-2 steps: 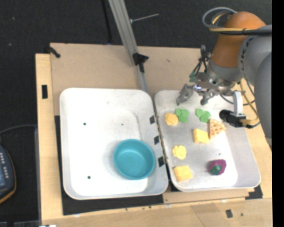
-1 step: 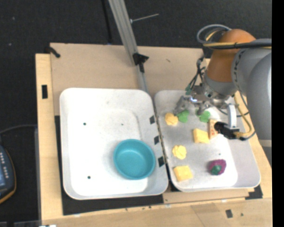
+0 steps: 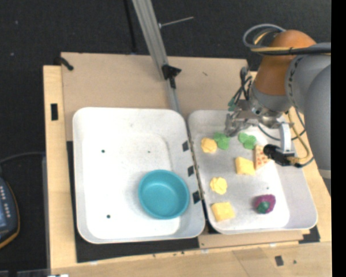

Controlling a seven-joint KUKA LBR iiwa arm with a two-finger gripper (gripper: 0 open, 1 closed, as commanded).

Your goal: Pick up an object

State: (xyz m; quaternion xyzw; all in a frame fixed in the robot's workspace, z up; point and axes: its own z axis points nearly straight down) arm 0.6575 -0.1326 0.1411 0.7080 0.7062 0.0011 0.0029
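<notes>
My gripper [image 3: 237, 126] hangs over the far part of the right bin [image 3: 297, 203], pointing down between two green pieces. One green piece [image 3: 221, 141] lies just to its left and another green piece [image 3: 247, 139] just to its right. A yellow lump [image 3: 209, 146] sits left of them. An orange-and-yellow slice [image 3: 259, 156] and a yellow wedge [image 3: 244, 165] lie nearer the middle. Further forward are a yellow flower-like piece [image 3: 218, 184], a yellow block [image 3: 222, 211] and a purple-and-green object [image 3: 264, 203]. Nothing shows between the fingers.
The left bin [image 3: 104, 137] holds a blue bowl [image 3: 163, 194] near its front right. A grey metal pole [image 3: 153, 36] slants up from between the bins. Cables [image 3: 294, 149] loop beside the wrist at the right bin's far right.
</notes>
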